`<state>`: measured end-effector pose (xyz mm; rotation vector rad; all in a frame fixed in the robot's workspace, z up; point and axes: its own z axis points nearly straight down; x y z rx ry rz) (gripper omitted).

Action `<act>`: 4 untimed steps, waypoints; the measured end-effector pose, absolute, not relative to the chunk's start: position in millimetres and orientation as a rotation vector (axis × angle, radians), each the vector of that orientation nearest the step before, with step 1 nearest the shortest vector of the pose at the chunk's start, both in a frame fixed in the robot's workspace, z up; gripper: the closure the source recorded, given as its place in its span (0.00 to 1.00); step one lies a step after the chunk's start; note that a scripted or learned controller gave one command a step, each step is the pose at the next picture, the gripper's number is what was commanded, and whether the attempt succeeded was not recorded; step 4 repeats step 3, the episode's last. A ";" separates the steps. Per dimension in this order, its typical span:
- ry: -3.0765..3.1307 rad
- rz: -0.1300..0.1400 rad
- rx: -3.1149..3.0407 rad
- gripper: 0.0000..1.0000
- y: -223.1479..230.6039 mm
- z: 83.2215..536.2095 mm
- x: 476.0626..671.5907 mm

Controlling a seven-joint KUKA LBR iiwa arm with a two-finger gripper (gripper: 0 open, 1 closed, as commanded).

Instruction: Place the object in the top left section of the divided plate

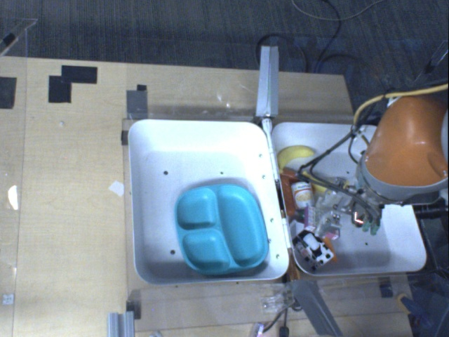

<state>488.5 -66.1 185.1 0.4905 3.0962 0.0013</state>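
Note:
A light blue divided plate [222, 227] lies in the left bin [161, 153], toward its front right; its three sections hold nothing. The arm, with its orange band [410, 146], hangs over the right bin [393, 251]. My gripper [331, 215] points down into that bin's left part, over a heap of small items. Beside it stand a small jar with a red band [303, 194] and a yellow round object [297, 156] farther back. A black-and-white item [313, 250] lies at the front. The fingertips blend into the clutter.
A metal post [269, 83] rises behind the wall between the two bins. Cables [330, 160] run from the arm across the right bin. Black markers [70, 81] sit on the wooden bench at the far left.

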 end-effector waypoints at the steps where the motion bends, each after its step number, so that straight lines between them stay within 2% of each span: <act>1: 3.095 0.002 0.491 0.00 -66.1 185.4 488.7; 2: 3.086 0.004 0.488 1.00 -65.3 197.2 491.6; 3: 3.112 0.001 0.371 1.00 -43.4 185.6 489.1; 4: 3.112 0.001 0.371 1.00 -43.4 185.6 489.1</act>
